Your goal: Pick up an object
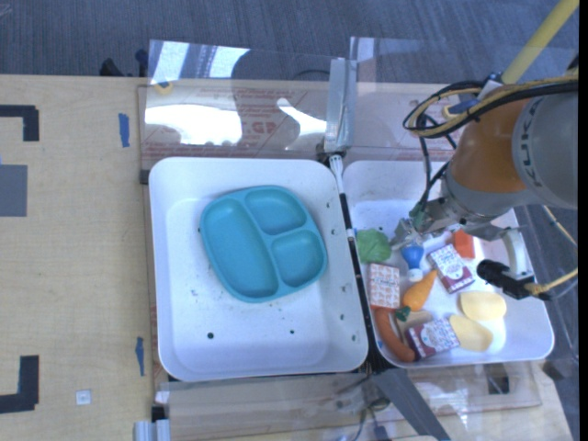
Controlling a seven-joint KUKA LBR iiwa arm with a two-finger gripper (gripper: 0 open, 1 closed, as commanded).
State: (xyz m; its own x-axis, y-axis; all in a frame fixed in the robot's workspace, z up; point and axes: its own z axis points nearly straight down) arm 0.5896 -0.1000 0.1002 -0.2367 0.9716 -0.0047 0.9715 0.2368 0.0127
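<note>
The end effector hangs low in the right bin; whether it grips anything cannot be told. Toy foods lie just below it, a blue tray well left.

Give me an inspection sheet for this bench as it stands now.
Surface: wooden bench bearing two white bins side by side.
Job's things: right bin holds small toy foods, among them a green leafy piece, an orange carrot and a yellow piece.
Clutter: blue divided plate in left bin.
Grippers: gripper low over right bin.
Cables: yellow and black loops at the arm.
Surroundings: grey carpet.
</note>
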